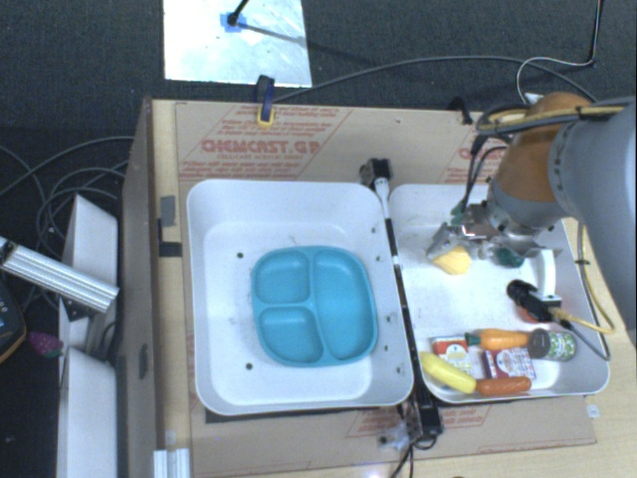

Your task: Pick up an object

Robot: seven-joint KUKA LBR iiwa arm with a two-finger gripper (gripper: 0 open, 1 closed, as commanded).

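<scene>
My claw [448, 245] hangs low over the right bin [589, 371], in the part of it toward the view's top left. I cannot tell how far open the claw is, because my own wrist covers that spot. I cannot see any object in its grip.

- Pale yellow lump [454, 262], lemon-like, sits right at the claw's tip on the bin floor. I cannot tell whether it is touching or just beside.
- Small teal object [510, 258] lies just to the view's right of the claw, partly under my wrist.
- Well apart from the claw, toward the view's bottom, a cluster lies along the bin wall:
  - toy carrot [498, 339]
  - dark green bottle [553, 345] at the carrot's right end
  - banana [446, 371]
  - red packet [510, 363]
  - orange-red sausage shape [503, 386]
- To the view's left of the claw, past the wall between the bins, the left bin [214, 267] bears a blue divided plate [314, 302]. It lies flat, well apart from the claw.
</scene>
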